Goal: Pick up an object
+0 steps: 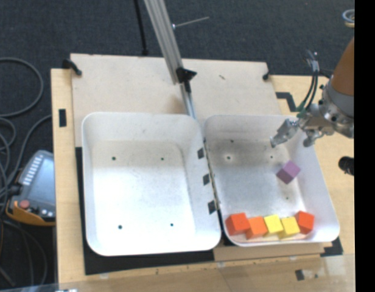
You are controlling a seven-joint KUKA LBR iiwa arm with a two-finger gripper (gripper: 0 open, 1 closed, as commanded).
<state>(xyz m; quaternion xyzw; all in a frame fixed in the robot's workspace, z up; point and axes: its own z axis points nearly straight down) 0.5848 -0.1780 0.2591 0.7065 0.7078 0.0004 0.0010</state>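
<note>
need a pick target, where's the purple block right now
In the camera view the purple block lies alone in the right bin, near its right wall, just below the gripper and above the orange-and-yellow block row.

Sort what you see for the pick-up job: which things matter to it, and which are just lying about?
Part of the job:
- gripper, over the right bin
- purple block, alone in that bin
- row of orange and yellow blocks along its near wall

Just lying about:
- left bin
- handheld controller on the floor
- cables
- metal post
</note>
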